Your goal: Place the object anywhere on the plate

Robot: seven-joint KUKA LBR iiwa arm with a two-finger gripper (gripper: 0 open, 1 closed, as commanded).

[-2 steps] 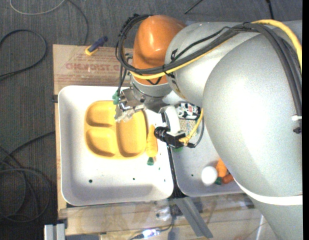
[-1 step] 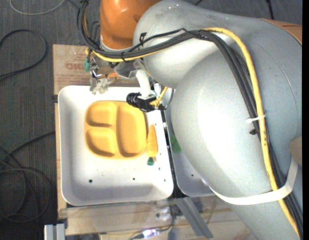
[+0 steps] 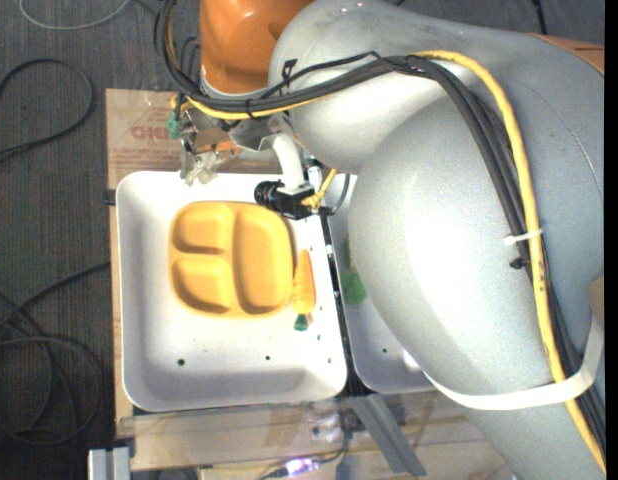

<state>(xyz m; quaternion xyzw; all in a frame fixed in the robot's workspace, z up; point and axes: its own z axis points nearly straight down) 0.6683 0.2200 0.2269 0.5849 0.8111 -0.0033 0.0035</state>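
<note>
At the bottom edge of the view, a grey metal frame (image 3: pixel 374 433) is showing just under the two bins. The left bin (image 3: pixel 219 373) is lying on the surface with its white floor bare along this lower side, apart from a few dark specks. The right bin (image 3: pixel 381 360) is sitting just beside it, and the arm (image 3: pixel 459 198) is covering most of it as it reaches in from the right.

Further up, a yellow plate (image 3: pixel 232 258) with three compartments is resting in the middle of the left bin. A toy carrot (image 3: pixel 304 280) is lying on the bin floor, not on the plate. It is stretching along the plate's right edge, touching or nearly touching it, with its green end pointing toward the bottom of the view. A small green object (image 3: pixel 355 288) is peeking out in the right bin, just past the shared rims and half under the arm.

Beyond the plate, a black fitting (image 3: pixel 279 196) is hanging over the left bin's upper right corner. The gripper (image 3: pixel 197 168) is hovering over the bin's upper rim, above the plate's upper left corner and well apart from the carrot. It is carrying nothing visible, and whether it is spread or pressed together cannot be told.

Farthest off, a brown board (image 3: pixel 139 128) is sticking out from behind the bin, and dark cables (image 3: pixel 44 88) are curling across the floor.
</note>
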